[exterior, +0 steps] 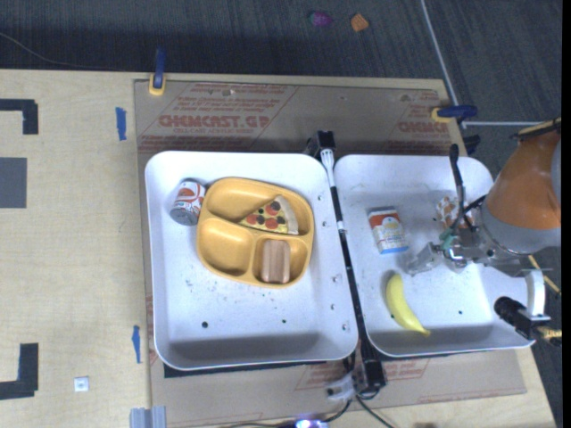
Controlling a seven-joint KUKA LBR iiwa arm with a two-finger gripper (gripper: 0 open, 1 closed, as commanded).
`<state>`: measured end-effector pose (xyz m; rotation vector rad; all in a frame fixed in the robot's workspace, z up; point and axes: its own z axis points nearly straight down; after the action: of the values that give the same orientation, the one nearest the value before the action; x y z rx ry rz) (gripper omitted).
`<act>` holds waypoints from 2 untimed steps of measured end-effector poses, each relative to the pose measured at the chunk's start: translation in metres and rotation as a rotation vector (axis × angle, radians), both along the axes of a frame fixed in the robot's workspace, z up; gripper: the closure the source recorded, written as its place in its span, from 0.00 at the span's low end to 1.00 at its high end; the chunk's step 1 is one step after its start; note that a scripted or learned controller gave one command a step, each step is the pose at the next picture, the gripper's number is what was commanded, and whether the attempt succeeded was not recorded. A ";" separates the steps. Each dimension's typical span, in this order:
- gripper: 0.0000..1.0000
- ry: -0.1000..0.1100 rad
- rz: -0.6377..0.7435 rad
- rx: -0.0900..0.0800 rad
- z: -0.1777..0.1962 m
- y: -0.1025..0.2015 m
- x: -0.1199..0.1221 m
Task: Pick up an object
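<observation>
Big picture first: the bench (71, 239) spreads pale and woody, with a brown board under two white bins. The left bin (241, 337) sits at nine o'clock of the centre seam, the right bin (446, 328) at three o'clock, their rims touching along the middle.

Coming in from three o'clock is the arm (526, 194), grey with its orange band, hanging over the right bin's far-right side. Its gripper (428, 259) reaches out toward nine o'clock, low over the bin floor, and whether the claw is spread or pressed together I cannot tell; it's a blur of clear and metal parts.

In the left bin, a yellow divided plate (223, 239) takes the upper middle, carrying a pizza slice (272, 214) at its two o'clock and a hot dog (275, 261) at its five o'clock. A drinks can (186, 201) lies at the plate's ten o'clock, touching its rim.

Over in the right bin, a banana (403, 303) lies at six o'clock of the gripper, just beside it. A small red-and-white carton (386, 230) rests at the gripper's ten o'clock, near but apart.
</observation>
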<state>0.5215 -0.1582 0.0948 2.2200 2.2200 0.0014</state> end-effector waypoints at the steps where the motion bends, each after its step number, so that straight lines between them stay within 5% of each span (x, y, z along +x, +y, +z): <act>1: 0.00 -0.015 -0.001 -0.007 -0.006 0.046 -0.038; 2: 1.00 -0.024 -0.006 -0.018 0.006 0.041 -0.036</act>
<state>0.4853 -0.1173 0.1005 2.2058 2.1922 0.0086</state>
